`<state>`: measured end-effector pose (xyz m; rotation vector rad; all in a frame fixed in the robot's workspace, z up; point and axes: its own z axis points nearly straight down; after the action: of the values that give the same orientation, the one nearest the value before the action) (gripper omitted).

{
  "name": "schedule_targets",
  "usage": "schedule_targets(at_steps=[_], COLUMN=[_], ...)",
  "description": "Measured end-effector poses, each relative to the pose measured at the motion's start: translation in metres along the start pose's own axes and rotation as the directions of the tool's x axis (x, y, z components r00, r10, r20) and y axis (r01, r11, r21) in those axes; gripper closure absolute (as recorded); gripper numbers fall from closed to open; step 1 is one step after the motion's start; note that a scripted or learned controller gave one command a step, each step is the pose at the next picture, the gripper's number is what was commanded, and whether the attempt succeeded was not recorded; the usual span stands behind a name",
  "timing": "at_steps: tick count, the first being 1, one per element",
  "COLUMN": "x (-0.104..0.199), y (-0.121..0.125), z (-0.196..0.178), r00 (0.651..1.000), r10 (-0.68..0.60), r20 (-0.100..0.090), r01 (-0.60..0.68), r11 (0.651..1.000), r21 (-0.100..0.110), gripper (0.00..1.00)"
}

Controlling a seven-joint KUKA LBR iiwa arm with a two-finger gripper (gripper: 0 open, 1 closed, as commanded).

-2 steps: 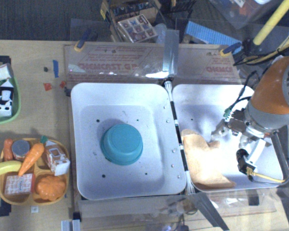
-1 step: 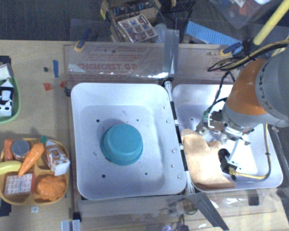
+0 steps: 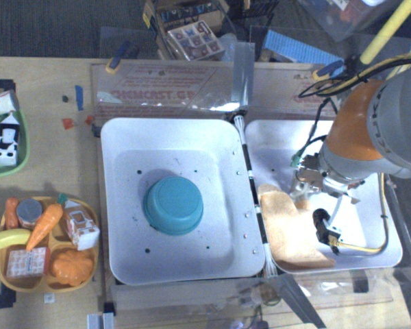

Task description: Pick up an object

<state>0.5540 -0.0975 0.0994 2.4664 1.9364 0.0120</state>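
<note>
2 white bins sit side by side. Tan sponge (image 3: 292,228) lies near-left in the right bin (image 3: 370,249), touching the gripper (image 3: 303,192) directly above; finger state cannot be determined.

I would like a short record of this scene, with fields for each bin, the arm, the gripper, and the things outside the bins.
left bin: one teal bowl, upside down, near the middle
right bin: a tan sponge-like pad at the front left
arm: reaches in from the right, over the right bin
gripper: low at the pad's back edge; no object visible between its fingers
outside the bins: yellow tray of toy food at the left, green dish above it
</note>
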Motion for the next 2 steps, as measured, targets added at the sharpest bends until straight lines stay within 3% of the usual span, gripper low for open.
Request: schedule_targets(at_steps=[1, 2], x=[0.000, -0.019], y=[0.000, -0.022], z=[0.000, -0.038], r00=[1.000, 0.983], r10=[0.000, 0.184], r20=[0.000, 0.005], r01=[0.000, -0.184], r11=[1.000, 0.983], r21=[0.000, 0.008], gripper=[0.00, 0.00])
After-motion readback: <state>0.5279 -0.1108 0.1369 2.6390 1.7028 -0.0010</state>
